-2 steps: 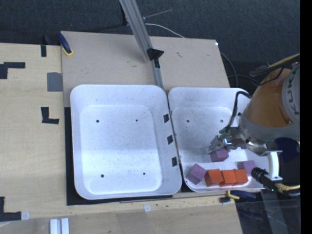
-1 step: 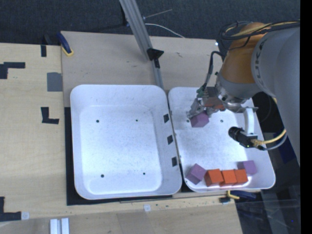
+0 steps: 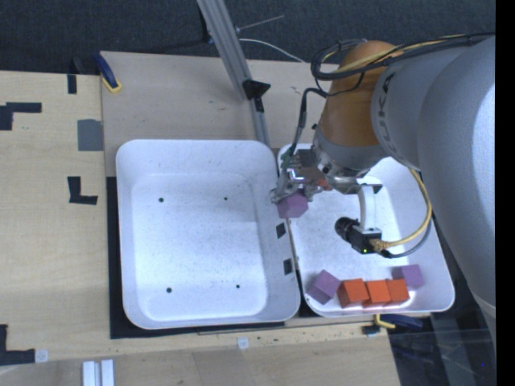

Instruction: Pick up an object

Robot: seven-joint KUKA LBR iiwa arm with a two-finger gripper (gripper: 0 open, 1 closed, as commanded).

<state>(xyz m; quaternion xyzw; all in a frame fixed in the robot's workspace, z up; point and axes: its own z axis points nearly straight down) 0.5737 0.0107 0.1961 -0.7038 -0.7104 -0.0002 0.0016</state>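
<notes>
The gripper point(image 3: 291, 193) is closed around a purple block point(image 3: 293, 205), which hangs between its fingers above the inner edge of the right bin point(image 3: 438, 292), just beside the rim of the left bin point(image 3: 129, 183). The block does not touch the bin floor, as far as one can see. The grey arm point(image 3: 434, 103) with its orange band point(image 3: 354, 95) comes in from the right. Near the front wall of the right bin lie two more purple blocks point(image 3: 325, 284) point(image 3: 413, 275) and, between them, a row of orange blocks point(image 3: 372, 293).
</notes>
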